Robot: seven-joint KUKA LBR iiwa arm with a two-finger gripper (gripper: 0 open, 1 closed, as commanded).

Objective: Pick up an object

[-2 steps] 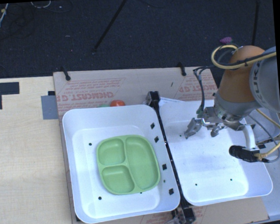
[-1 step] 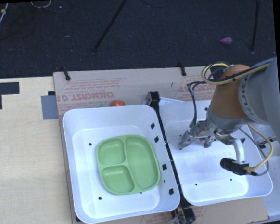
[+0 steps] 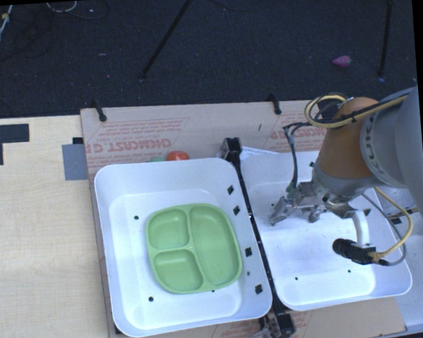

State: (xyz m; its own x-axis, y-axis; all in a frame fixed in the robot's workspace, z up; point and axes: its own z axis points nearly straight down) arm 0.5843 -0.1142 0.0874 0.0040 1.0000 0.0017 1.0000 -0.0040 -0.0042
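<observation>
My hand [image 3: 280, 212] hangs low at the right bin's [image 3: 338, 293] left part, approaching; I cannot tell its opening. Next I must find an object; the green plate [image 3: 194, 248] lies in the left bin [image 3: 127, 295].

Single fixed camera above bench [image 3: 43, 251], looking down at slant. Both white bins [image 3: 119, 201] framed whole, side by side; dark floor [image 3: 187, 42] beyond. Arm [image 3: 384, 144] entering from right.
</observation>
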